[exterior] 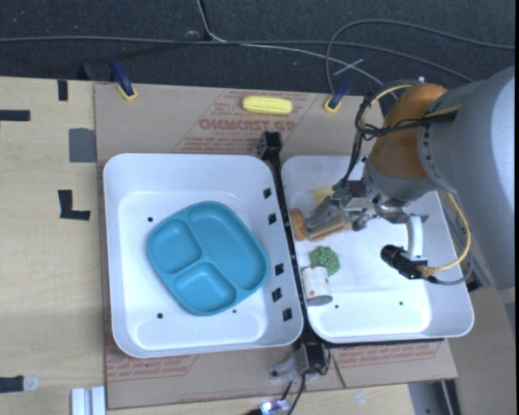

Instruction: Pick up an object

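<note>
The arm (pixel 467 145) reaches in from the right of the frame, and its gripper (pixel 342 210) is low in the right bin (pixel 432 318), at a brownish object (pixel 322 223) near the bin's left wall. Whether the jaws are apart or clamped on that object cannot be told; the wrist hides them. By my reading the pick is at the grasp stage: nothing is lifted clear yet, and closing and raising are still to come.

Count: two white bins. The left bin (pixel 121 232), centre-left of the frame, holds one blue tray (pixel 208 256). The right bin holds three small things: the brownish object, a green piece (pixel 324 258) just below it, and a small white cup (pixel 316 285) lower still. One yellow corn cob (pixel 266 105) lies on the table (pixel 35 258) above the bins, upper centre.
</note>
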Robot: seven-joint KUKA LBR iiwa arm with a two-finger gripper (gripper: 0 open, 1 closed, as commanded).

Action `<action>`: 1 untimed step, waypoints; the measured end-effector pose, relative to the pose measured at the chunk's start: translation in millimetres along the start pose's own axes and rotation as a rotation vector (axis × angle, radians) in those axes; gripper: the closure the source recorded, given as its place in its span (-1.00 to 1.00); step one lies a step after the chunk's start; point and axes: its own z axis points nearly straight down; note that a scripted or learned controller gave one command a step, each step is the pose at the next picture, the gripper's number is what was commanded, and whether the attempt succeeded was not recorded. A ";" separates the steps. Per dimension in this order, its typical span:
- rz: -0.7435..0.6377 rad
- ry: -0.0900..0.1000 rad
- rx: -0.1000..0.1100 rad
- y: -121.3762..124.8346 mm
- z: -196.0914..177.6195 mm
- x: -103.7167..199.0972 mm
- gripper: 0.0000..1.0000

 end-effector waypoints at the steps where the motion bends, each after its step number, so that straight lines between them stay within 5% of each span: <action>1: -0.001 -0.001 -0.002 0.6 -10.9 0.2 1.00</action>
